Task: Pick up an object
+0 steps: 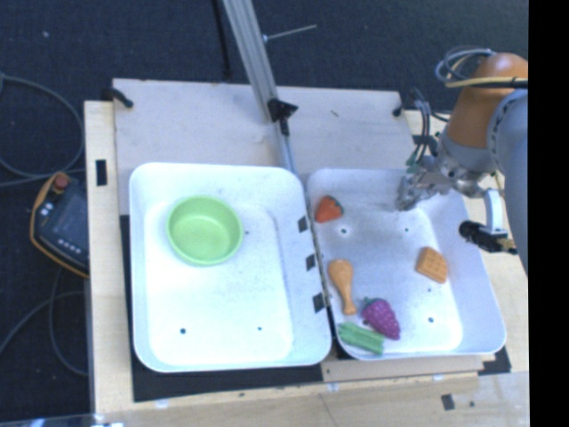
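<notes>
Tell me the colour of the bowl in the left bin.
Light green bowl, seen clearly in the camera view.

Lime-green bowl (205, 229); white bins (160, 341); red-orange strawberry (329, 209); tan drumstick (342, 284); purple grapes (381, 317); orange waffle (432, 265); green vegetable (360, 337).

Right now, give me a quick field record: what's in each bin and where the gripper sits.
left bin: green bowl
right bin: strawberry, drumstick, purple grapes, green vegetable, cracker
gripper: over the right bin's far edge, apart from all toys
held: nothing visible
</notes>
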Robot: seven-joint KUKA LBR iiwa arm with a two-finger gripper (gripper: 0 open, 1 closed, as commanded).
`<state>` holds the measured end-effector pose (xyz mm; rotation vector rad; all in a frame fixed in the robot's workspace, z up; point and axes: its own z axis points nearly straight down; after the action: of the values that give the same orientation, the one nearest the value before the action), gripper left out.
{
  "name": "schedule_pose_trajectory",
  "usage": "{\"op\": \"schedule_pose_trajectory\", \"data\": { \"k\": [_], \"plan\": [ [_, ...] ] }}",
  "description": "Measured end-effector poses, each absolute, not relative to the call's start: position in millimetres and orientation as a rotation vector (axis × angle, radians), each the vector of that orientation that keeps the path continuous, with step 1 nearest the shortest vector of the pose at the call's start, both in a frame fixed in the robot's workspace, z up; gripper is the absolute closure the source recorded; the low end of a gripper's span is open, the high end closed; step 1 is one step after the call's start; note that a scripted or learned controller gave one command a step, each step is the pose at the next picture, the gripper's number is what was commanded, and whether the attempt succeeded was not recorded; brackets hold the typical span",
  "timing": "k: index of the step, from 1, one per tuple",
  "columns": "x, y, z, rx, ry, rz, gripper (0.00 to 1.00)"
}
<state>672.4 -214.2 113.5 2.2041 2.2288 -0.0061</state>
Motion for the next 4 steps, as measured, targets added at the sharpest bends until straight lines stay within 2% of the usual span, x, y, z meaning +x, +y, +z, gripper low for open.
{"op": "schedule_pose_trajectory", "data": {
  "k": [1, 3, 4],
  "plan": [
    [674.2, -211, 179, 2.209, 2.223, 0.007, 1.00],
    [669.7, -213, 282, 2.207, 2.224, 0.006, 1.00],
    [637.0, -166, 280, 2.215, 2.227, 0.001, 1.00]
  ]
}}
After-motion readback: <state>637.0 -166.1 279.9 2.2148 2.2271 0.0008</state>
